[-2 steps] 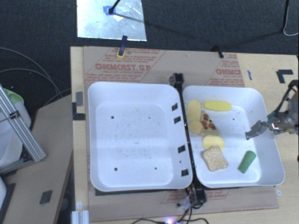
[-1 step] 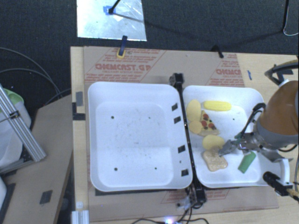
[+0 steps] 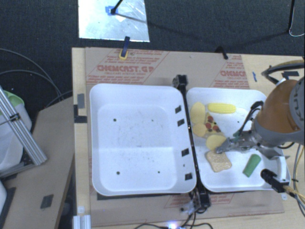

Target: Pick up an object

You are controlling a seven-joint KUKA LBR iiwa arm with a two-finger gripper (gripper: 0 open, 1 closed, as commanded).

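Over the right bin (image 3: 240, 187) you see the grey arm w/ its orange band coming in from the right edge, wrist low above the bin floor. Gripper (image 3: 222, 149) points left, tips down near the centre of that bin. Fingers look close together, nearly closed, but nothing is clearly pinched between them; can't tell for sure from this angle.

Objects, all in the right bin: corn cob (image 3: 221, 109) lies flat near the far wall. Pale yellow oval piece (image 3: 198, 112) sits at the far-left side, a pizza-like slice w/ red spots (image 3: 208, 124) just beside it. Yellow round piece (image 3: 215, 141) is touching or just under the gripper tips. Bread slice (image 3: 218, 161) lies just in front of the tips, nearer the camera. Green cylinder (image 3: 251, 165) sits tilted to the right, under the wrist.

Left bin (image 3: 138, 94) sits alongside, touching at the divider.
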